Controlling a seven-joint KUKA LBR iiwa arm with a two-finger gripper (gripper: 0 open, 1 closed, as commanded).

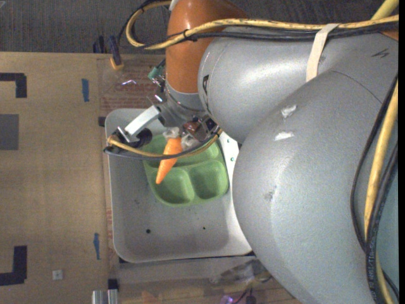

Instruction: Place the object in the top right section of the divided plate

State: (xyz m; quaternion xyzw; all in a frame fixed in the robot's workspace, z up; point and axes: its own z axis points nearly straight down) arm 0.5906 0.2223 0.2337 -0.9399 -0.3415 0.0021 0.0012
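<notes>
Tool over green plate in white bin; carrot hangs tip-down from it, thick end betw. fingers (pinched); tip over plate's left section; arm covers bin's right.

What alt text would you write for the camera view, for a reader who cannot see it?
A large grey robot arm reaches over a white bin, its gripper at the top end of an orange carrot above a green divided plate.
</notes>
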